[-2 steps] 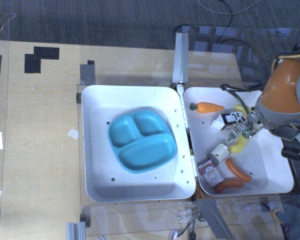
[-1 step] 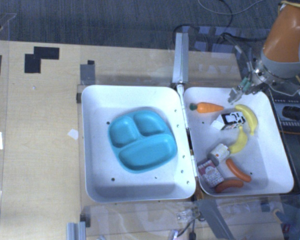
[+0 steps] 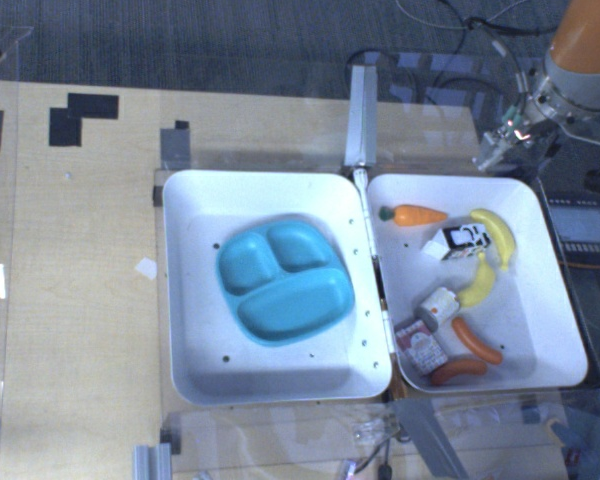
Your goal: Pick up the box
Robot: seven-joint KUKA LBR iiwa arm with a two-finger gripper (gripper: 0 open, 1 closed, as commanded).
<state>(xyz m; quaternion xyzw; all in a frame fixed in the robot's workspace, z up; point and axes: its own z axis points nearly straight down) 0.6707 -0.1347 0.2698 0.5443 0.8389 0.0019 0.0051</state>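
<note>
Camera view: two white bins side by side, arm [image 3: 588, 38] entering top right.
Box: small box [image 3: 438, 308], grey-white, in the right bin [image 3: 555, 268], lower middle of its floor.
Box axis: long axis runs diagonally, lower left to upper right; upper right end points toward the banana [image 3: 490, 253].
Box neighbours: just beside the banana's lower tip, above a sausage [image 3: 477, 340]; red-and-white packet [image 3: 420, 346] close at its lower left.
Gripper: gripper [image 3: 505, 140] sits beyond the right bin's far rim, above the top right corner.
Gripper state: cannot tell, detail too blurred.
Box vs gripper: well apart; box lies nearer the camera and to the left of it.
Other items: carrot [image 3: 415, 215] at the bin's far left; black-and-white item [image 3: 464, 236] beside the banana.
Left bin: blue divided plate [image 3: 285, 280] in the left bin [image 3: 190, 268].
</note>
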